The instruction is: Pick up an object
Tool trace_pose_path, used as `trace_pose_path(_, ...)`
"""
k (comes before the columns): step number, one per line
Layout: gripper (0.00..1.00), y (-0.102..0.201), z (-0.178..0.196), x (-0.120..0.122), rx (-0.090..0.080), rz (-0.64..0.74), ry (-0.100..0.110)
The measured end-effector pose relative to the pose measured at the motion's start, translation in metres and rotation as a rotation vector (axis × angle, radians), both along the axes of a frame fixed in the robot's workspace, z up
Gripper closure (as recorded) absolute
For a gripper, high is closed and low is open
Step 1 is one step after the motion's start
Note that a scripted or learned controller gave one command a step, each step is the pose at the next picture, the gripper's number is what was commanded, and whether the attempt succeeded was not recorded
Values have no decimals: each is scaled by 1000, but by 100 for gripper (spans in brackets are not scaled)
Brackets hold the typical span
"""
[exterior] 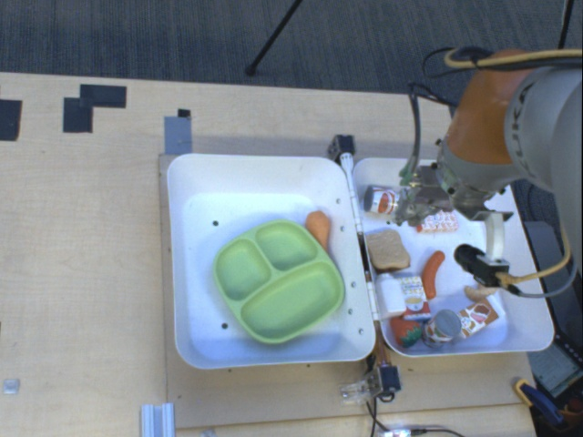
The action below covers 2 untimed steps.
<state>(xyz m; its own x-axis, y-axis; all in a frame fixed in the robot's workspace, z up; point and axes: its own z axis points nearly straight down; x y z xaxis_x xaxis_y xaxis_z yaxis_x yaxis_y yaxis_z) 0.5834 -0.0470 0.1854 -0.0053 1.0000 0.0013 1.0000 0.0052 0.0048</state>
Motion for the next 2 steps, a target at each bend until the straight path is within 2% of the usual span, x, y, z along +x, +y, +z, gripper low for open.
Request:
trace_pose_path(1, 100, -77, 76, -51, -4, -2, 0)
trace_pose_path(2, 100, -47, 143, -71, -2, 0, -1)
